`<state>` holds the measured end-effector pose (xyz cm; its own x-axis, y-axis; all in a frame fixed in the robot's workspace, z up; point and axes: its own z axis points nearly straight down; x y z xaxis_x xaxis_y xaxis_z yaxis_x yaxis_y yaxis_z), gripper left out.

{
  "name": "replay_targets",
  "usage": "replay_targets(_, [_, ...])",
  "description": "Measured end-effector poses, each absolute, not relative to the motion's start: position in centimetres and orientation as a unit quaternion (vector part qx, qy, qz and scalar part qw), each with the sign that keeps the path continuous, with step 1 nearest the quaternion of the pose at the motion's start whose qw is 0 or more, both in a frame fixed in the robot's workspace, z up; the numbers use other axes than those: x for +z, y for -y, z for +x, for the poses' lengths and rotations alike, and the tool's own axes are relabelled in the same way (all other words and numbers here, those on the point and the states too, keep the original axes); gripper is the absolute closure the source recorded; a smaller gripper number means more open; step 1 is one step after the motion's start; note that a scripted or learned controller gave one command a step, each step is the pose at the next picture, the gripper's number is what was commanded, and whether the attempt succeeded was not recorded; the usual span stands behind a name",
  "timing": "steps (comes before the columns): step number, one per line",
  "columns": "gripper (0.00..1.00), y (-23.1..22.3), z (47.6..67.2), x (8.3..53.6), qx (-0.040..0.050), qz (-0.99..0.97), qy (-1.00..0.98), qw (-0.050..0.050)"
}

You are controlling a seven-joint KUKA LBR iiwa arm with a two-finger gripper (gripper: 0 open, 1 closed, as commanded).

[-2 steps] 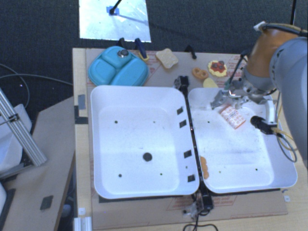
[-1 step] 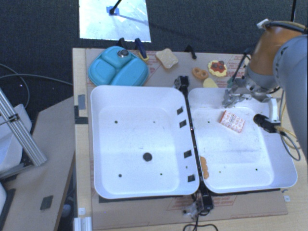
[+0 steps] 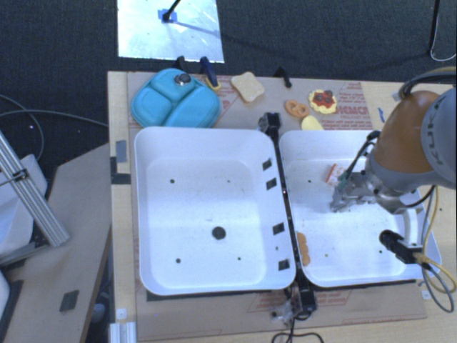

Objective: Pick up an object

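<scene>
Where the grey and orange arm (image 3: 418, 145) reaches in from the right, its pincer (image 3: 341, 200) hangs low over the floor of the right bin (image 3: 357, 266), near the bin's middle. Whether the pincer is spread or pressed together cannot be told from this angle, and nothing is visible between its tips. Just beside the pincer, up and to its left, a small red and white object (image 3: 331, 174) lies on the right bin's floor. A small tan piece (image 3: 303, 248) sits against the right bin's left wall, toward the near corner. Left of the right bin, touching it along a shared edge, is the left bin (image 3: 164, 148), with a dark round disc (image 3: 218, 232) on its floor. Behind the right bin, on the bench, lie a toast slice (image 3: 248, 86), a pretzel (image 3: 295, 108), a small pizza (image 3: 323, 101) and a blue divided tray (image 3: 176, 99).
</scene>
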<state>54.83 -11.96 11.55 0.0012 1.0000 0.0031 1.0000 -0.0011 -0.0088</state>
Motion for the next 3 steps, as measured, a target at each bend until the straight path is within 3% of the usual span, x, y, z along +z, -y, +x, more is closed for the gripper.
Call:
replay_targets(1, [1.0,5.6,49.1,18.8,-0.0016,-0.704,0.71,0.0])
replay_targets(2, [1.0,-3.0,49.4,18.4,-0.0021,-0.702,0.712,0.001])
replay_targets(3, [1.0,-7.2,56.8,29.1,-0.0075,-0.703,0.711,-0.005])
